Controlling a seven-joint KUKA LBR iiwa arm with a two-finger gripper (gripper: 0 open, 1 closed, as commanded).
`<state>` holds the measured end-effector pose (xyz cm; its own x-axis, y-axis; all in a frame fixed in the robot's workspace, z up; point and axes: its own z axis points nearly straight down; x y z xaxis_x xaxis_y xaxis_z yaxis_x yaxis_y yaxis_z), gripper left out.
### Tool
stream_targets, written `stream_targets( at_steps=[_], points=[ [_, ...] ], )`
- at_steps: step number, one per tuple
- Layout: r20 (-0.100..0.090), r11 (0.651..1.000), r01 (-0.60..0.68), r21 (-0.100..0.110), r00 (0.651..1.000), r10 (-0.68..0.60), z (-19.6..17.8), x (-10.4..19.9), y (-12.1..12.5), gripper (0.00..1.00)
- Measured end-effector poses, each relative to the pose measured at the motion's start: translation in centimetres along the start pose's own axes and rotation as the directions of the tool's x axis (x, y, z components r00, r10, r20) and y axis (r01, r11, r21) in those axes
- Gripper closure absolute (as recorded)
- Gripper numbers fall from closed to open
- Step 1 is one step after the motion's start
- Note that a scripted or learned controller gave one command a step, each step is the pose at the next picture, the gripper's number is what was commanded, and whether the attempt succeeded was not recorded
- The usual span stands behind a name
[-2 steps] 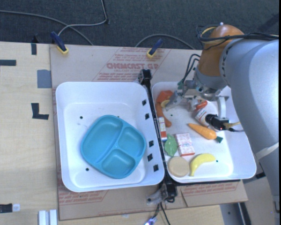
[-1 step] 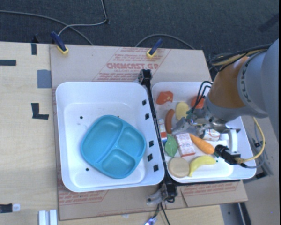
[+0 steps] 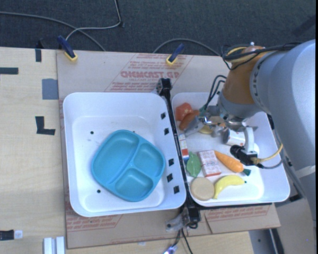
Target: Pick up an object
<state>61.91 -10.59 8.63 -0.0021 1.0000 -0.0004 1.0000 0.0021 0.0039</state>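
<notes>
Your gripper (image 3: 212,121) sits low in the right bin (image 3: 275,192), just beside an orange-red rounded toy (image 3: 184,114); you can't tell its state from here. In front of it lie a smooth plastic carrot (image 3: 229,161), curved yellow banana (image 3: 228,184), tan round disc (image 3: 202,188), green leaf-like piece (image 3: 193,165) and a small printed carton (image 3: 209,162), text unreadable. The left bin (image 3: 74,142) holds a glossy blue divided plate (image 3: 128,165). Cardboard (image 3: 143,73) reads "CHEMCAST" in red.

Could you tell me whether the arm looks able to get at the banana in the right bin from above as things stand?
Probably yes. The banana lies uncovered near the front of the right bin, with the carrot and a round tan item close beside it but not on top. The gripper sits further back.
</notes>
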Motion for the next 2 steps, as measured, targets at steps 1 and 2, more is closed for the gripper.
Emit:
stream_targets(
  at_steps=[1, 2],
  points=[
    [0.001, 1.0, 0.0, 0.002, 1.0, 0.0, 0.1, 0.9, 4.2, 0.0],
    [0.002, 1.0, 0.0, 0.003, 1.0, 0.0, -1.0, 0.8, 4.2, 1.0]
  ],
)
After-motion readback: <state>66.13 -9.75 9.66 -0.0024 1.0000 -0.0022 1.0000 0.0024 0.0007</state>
